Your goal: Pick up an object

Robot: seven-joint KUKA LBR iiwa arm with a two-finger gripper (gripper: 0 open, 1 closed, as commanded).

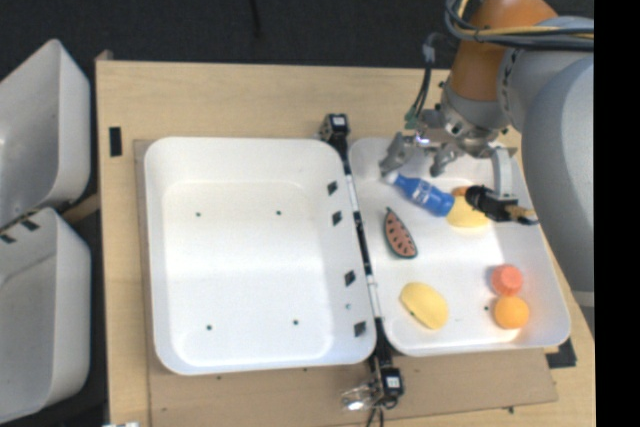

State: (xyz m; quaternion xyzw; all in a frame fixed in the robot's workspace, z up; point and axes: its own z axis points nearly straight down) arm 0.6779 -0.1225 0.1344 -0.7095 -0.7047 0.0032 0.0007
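Camera view — gripper (pixel 424 158) above blue bottle (pixel 423 195), right bin (pixel 540 255).

Arm (pixel 560 115) cut off by right edge past the wrist. Gripper (pixel 425 155) seen from above; fingertips too small & blurry to read. Yellow item (pixel 468 216) in right bin (pixel 470 340) partly hidden under a black part (pixel 490 201) of the arm. White boxes (pixel 40 245) cut off at left edge. Clip (pixel 365 397) at bottom too small to make out.
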